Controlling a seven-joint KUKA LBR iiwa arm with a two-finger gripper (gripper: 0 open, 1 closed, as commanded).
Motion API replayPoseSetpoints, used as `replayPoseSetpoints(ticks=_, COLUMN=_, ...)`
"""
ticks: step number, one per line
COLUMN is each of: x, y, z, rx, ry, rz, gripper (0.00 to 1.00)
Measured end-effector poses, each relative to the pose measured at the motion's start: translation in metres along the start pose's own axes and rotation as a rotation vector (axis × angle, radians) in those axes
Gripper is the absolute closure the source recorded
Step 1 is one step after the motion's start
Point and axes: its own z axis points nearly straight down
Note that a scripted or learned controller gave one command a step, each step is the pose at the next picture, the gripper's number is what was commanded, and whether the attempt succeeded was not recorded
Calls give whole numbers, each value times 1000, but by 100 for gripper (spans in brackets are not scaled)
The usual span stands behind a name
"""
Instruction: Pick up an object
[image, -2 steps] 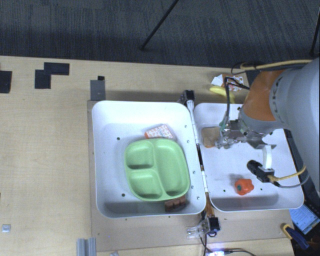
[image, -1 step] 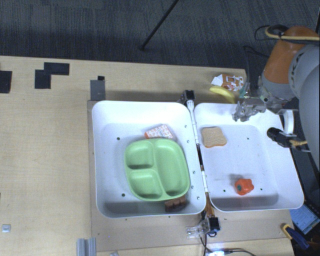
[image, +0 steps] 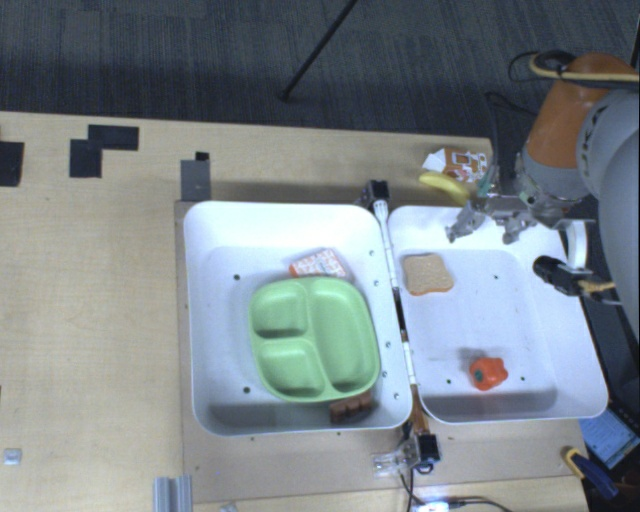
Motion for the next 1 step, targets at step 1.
replayPoseSetpoints(ticks=1, x=45, y=-5, z=71, rx=-8, ry=-1, rz=0, gripper=0)
